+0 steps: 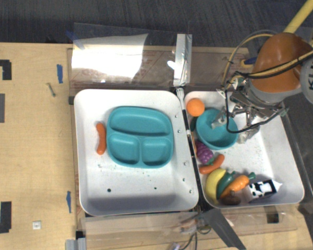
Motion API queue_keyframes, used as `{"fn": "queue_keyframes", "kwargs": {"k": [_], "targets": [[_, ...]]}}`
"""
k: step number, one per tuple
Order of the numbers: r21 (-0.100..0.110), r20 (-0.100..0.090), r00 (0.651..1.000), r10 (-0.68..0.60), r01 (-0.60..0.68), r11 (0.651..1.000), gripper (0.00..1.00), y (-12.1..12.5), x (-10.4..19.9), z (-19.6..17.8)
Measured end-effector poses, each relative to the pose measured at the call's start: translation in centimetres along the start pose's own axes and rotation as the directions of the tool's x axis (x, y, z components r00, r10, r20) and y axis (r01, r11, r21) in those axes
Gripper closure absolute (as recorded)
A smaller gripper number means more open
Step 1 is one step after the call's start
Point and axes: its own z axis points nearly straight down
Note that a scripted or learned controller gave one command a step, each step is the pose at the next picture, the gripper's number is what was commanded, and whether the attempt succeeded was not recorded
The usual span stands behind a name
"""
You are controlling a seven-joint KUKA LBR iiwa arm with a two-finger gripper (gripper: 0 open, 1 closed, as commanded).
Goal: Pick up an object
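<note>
bins: glossy white plastic | bench: matt wood (pale) | tray: smooth plastic

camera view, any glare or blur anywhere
Camera view: strong white glare washes out the clear plastic sheet behind the left white bin; the teal divided tray is evenly lit; the small toys in the right bin look soft; the gripper area is cluttered and hard to read.
</note>
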Motion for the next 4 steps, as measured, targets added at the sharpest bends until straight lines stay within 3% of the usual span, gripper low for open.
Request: {"fn": "queue_keyframes", "kwargs": {"k": [4], "targets": [[0.000, 0.000, 1.000, 0.000, 0.000, 1.000, 0.00, 0.00, 0.00, 0.00]]}}
